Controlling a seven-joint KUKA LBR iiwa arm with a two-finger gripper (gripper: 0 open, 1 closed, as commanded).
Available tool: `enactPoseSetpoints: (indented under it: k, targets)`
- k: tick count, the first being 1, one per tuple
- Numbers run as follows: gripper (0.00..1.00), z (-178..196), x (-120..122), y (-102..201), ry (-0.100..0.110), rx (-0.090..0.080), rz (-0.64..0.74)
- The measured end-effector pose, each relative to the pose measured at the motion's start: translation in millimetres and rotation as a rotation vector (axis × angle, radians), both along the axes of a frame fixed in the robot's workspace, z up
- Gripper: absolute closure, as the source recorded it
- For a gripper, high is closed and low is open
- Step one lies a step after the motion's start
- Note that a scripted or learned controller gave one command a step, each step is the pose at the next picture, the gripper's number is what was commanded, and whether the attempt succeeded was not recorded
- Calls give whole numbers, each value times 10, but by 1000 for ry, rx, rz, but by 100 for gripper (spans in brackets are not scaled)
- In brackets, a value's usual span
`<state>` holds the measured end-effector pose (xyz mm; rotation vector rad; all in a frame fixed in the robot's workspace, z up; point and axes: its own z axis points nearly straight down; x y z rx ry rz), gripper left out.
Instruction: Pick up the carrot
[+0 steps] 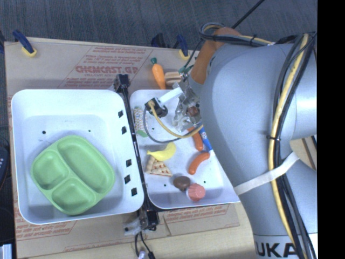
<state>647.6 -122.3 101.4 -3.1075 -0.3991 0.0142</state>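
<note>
We count two white bins (32, 99), one green divided plate (73, 174), one carrot (158, 74), two sausages (198, 162), one banana (163, 152), one cracker (159, 169).

The carrot (158, 75) is orange with a green top. Both bins are white: the left bin (32, 107) holds a light green divided plate (73, 174), the right bin (215, 190) a yellow banana (163, 153), a brown round piece (181, 182), a pinkish-red round piece (196, 192) and an orange-red sausage (197, 162). The tabletop (97, 61) is tan cardboard printed with red lettering. The arm (253, 123) is grey.
</note>
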Motion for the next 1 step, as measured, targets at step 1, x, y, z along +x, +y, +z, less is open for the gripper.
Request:
enactPoseSetpoints:
  k: [1]
  targets:
    - [100, 912, -143, 971, -9, -4, -6]
